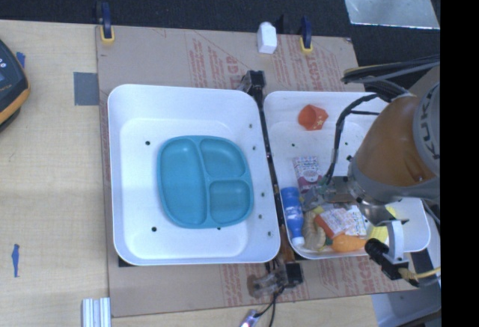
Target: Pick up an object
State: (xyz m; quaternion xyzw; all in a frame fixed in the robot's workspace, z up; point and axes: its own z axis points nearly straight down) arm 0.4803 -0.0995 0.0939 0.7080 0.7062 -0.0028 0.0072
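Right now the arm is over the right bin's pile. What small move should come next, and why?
Probably a short, straight descent onto the pile. The gripper sits above the clutter at the near end of the right bin, where a blue tube, an orange piece and a printed packet lie crowded together. The arm hides its working end, so confirm contact before closing.
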